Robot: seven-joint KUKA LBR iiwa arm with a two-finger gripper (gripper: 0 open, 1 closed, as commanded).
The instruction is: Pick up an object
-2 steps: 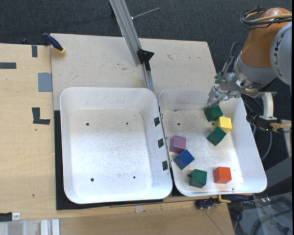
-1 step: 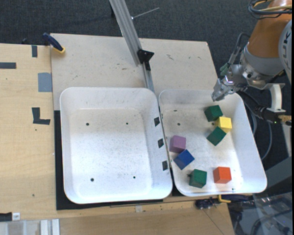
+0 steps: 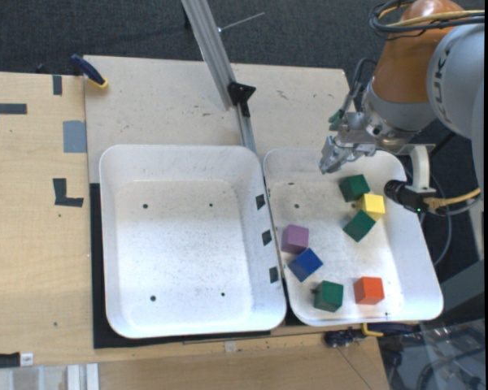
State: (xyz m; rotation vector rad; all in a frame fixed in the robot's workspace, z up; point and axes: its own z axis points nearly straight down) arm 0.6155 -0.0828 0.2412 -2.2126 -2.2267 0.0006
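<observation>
Bench (image 3: 179, 96), pale wood, bearing two shallow white bins side by side.

Left bin (image 3: 114, 218): white floor with a few dark dots.

Right bin (image 3: 419, 279), contents, seven blocks:
- green block (image 3: 354, 188), far end, just below the gripper
- yellow block (image 3: 374, 205), touching or nearly touching that green block
- second green block (image 3: 359, 226), just below the yellow one
- purple block (image 3: 295, 238), near the wall between the bins
- blue block (image 3: 306, 264), just beside the purple one, tilted
- third green block (image 3: 328, 296), near end
- orange block (image 3: 369, 290), just beside it to the right

Arm (image 3: 439, 63): grey with orange band, entering from the right.

Gripper (image 3: 333, 159): over the far end of the right bin, above and left of the first green block; no block visible between its tips. Whether it is released or clenched cannot be told, the tips being small and blurred
</observation>
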